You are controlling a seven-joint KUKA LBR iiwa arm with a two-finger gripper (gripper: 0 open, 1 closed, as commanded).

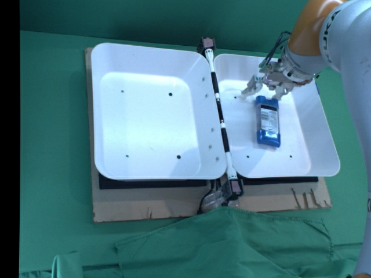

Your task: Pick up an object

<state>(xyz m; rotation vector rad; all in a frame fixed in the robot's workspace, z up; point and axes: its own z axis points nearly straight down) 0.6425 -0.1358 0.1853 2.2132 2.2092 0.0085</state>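
The pincer (262, 90) hangs spread open, gripping nothing, and the blue packet (268, 121) lies flat just below it in the right bin (324, 155). Looks light, stiff and kinda slick, so I'd pinch across its narrow sides.

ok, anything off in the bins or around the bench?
Nothing damaged or spilled. The flat blue packet with a white label lies flat in the right white bin, a little askew to the bin's walls. The gripper sits at its far end, fingers spread, not on it. A rumpled green cloth overlaps the cardboard base at the near edge.
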